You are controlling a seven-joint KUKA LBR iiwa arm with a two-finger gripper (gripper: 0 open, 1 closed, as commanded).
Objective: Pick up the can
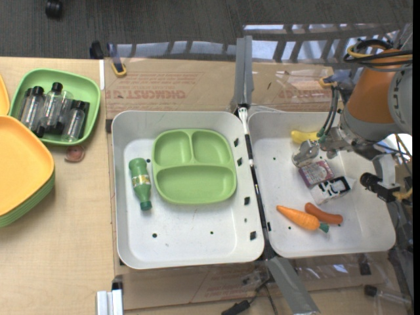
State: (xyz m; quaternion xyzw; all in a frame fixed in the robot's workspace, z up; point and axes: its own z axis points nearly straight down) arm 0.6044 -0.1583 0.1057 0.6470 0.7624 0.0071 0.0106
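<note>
The can lies on its side in the right bin, silvery with a pink-purple label. A black-and-white patch lies at its lower right end. My gripper hangs right over the can's upper left end, touching it or just above it. The grey arm with its orange band reaches down from the upper right. From this slant I cannot see whether anything sits inside the gripper.
A yellow banana-like item lies just behind the gripper. A carrot and a red item rest nearer the front. The left bin holds a green divided plate and a green bottle. On the bench at left are a green tray of bottles and orange plates.
</note>
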